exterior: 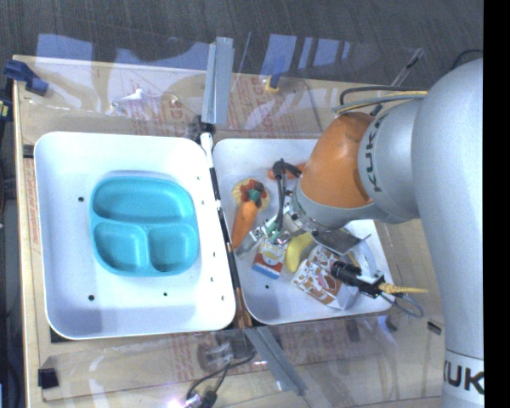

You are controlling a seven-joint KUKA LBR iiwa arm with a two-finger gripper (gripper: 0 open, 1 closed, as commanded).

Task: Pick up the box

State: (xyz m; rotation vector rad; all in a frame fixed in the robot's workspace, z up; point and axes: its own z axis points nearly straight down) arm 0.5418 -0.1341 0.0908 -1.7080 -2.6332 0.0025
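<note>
A small box [269, 264] with white, blue and orange print lies in the right bin [238, 155], near its front left part. My gripper [270, 230] hangs just above the box's far edge, reaching down from the orange-banded wrist [336, 172]. The wrist hides the middle of the bin. Nothing shows as lifted; the box rests on the bin floor.
An orange carrot [243, 222] lies left of the gripper, with a small red and orange toy [252, 192] behind it. A yellow piece [298, 250] and a flat brown-patterned packet [317, 282] lie right of the box. The left bin [59, 228] holds a blue sectioned tray [144, 225].
</note>
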